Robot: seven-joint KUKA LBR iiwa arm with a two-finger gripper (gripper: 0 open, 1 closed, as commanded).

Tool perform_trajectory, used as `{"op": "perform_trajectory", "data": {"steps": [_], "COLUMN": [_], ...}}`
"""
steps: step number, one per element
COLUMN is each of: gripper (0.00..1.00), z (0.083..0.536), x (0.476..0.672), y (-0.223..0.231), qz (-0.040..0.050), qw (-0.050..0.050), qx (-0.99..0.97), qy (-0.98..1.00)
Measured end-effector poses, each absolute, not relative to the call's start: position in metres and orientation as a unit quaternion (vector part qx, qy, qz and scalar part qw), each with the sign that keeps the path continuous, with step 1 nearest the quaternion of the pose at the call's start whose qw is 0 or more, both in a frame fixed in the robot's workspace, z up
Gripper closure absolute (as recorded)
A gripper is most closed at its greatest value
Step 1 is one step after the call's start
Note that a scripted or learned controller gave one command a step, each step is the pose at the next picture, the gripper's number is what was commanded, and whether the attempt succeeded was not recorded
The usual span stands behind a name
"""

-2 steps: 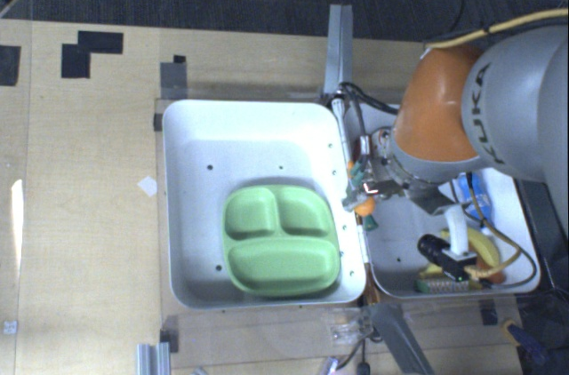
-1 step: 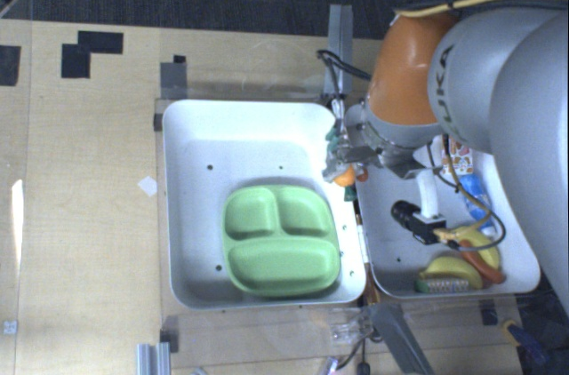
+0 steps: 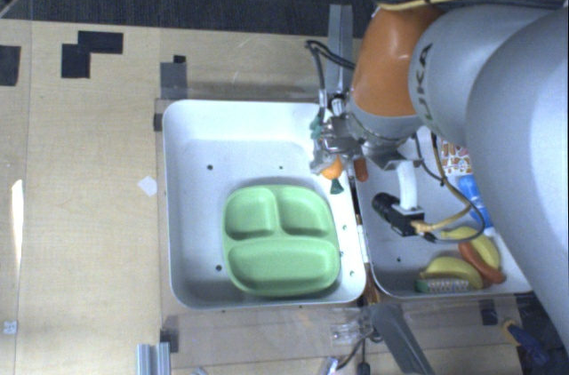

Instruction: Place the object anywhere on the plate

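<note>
A green three-compartment plate [image 3: 281,238] lies in the left white bin [image 3: 191,187], towards its front right. My gripper [image 3: 331,162] hangs over the divider between the two bins, just past the plate's far right corner. It is shut on a small orange toy with a green tip [image 3: 334,175], which hangs at the fingertips just above the plate's rim. The grey arm with its orange band [image 3: 391,71] covers much of the right bin.
The right bin [image 3: 391,280] holds a yellow banana [image 3: 455,233], a yellow-green corn cob [image 3: 447,272], an orange-red piece [image 3: 485,256] and a blue and white packet [image 3: 464,178]. A metal post [image 3: 339,31] stands behind the bins.
</note>
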State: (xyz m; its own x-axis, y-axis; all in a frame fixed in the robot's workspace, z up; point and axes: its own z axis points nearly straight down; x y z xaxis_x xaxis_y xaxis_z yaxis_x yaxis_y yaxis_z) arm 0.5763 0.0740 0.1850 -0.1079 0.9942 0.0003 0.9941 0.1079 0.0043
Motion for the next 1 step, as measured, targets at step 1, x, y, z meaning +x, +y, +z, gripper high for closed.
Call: {"op": "perform_trajectory", "data": {"steps": [1], "gripper": [0.0], "z": [0.1851], "x": [0.5763], "y": [0.074], "qz": [0.0016], "qw": [0.001], "qx": [0.668], "qy": [0.744]}}
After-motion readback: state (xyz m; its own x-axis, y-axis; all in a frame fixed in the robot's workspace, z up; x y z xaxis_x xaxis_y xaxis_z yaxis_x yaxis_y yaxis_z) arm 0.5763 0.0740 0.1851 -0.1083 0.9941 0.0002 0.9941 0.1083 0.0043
